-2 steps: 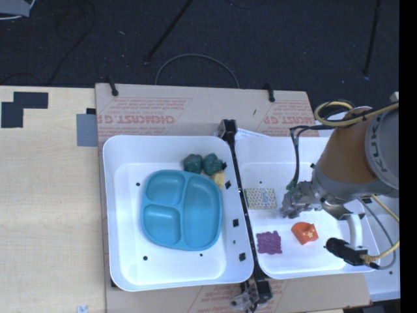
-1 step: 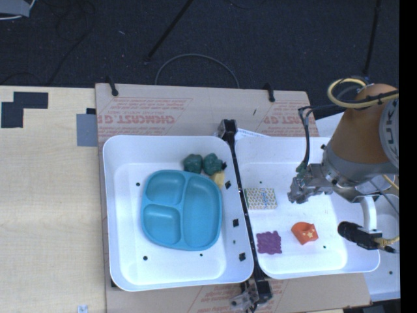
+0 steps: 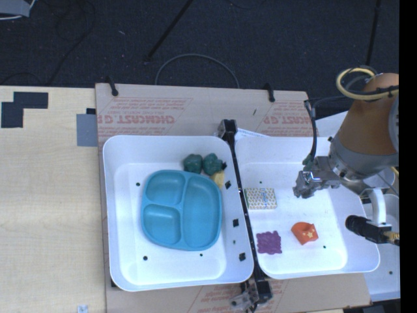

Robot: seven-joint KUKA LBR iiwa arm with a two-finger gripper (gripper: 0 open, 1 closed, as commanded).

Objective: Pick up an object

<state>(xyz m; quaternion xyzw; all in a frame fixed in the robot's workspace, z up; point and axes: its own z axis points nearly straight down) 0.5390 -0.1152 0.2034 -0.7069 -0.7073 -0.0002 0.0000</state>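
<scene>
the gripper (image 3: 307,184) hangs over the right bin (image 3: 339,259), its jaw state impossible to tell, so the approach step seems in hand, and the next move likely calls for descending onto the orange object (image 3: 304,232) lying just below it.

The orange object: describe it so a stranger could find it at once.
Look in the right-hand white bin, toward its near right corner. The orange object is a small lumpy block beside a purple piece; it is the only orange-red item in either bin.
</scene>
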